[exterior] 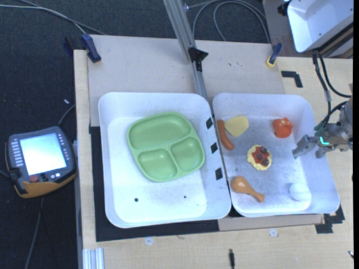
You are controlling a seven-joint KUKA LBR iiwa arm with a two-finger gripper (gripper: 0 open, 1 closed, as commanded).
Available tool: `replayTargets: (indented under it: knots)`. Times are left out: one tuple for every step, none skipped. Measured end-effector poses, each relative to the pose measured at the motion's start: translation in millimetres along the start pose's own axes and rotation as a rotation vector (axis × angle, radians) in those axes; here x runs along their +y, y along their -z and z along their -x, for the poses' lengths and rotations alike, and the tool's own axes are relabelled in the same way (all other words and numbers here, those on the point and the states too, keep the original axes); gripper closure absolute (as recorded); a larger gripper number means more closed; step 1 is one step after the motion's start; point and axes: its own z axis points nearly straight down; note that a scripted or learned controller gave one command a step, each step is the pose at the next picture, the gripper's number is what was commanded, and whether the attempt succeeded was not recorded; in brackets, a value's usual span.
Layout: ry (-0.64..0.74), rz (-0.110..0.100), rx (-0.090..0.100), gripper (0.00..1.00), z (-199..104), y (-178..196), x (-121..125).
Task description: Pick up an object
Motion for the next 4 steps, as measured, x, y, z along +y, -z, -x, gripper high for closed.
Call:
replayTargets:
  knots:
    - [0.001,0.002,-0.001,0.0,0,1,1]
    - [-0.001,-0.004,0.002,0.0,4,-61,-1]
    - [0.0,-0.003,0.002,0.0,3,-114,-2]
    - [0.0,0.005,-0.001,1.0,4,-100,0]
